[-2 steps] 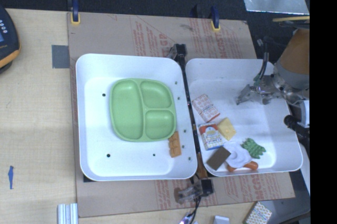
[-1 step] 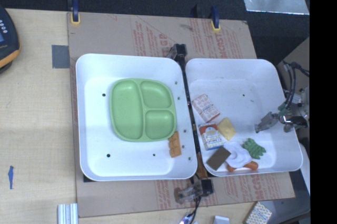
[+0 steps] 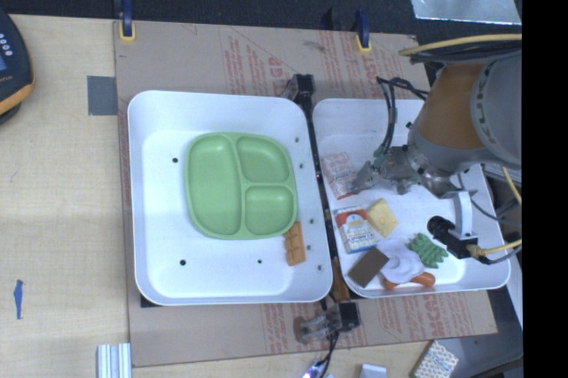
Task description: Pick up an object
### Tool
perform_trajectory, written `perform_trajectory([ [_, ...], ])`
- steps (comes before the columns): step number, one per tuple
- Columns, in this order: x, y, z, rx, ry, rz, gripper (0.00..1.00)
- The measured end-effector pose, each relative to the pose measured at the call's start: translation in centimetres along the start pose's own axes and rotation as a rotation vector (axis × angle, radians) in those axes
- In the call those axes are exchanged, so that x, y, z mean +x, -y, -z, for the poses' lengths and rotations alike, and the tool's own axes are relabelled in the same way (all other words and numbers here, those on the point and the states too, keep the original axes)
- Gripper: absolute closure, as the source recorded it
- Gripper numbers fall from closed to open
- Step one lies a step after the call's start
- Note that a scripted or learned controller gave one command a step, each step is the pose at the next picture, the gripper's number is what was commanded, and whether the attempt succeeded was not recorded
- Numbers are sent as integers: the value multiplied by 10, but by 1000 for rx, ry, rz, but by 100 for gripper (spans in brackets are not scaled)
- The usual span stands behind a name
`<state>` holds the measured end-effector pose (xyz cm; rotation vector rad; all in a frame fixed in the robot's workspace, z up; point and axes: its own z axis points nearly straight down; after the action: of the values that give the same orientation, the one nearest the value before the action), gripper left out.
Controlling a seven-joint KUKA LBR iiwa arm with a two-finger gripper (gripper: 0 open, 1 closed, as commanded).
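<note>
The gripper (image 3: pixel 371 175) is hovering in the right bin (image 3: pixel 355 114); I cannot tell its jaw state. The yellow block (image 3: pixel 382 216) is lying just below it.

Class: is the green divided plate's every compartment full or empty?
Empty: all three compartments of the green divided plate show bare green.
</note>
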<state>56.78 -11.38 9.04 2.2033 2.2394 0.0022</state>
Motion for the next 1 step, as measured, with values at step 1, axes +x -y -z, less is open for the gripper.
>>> perform_trajectory([
  [1,-83,29,26,2,5,-19,0],
])
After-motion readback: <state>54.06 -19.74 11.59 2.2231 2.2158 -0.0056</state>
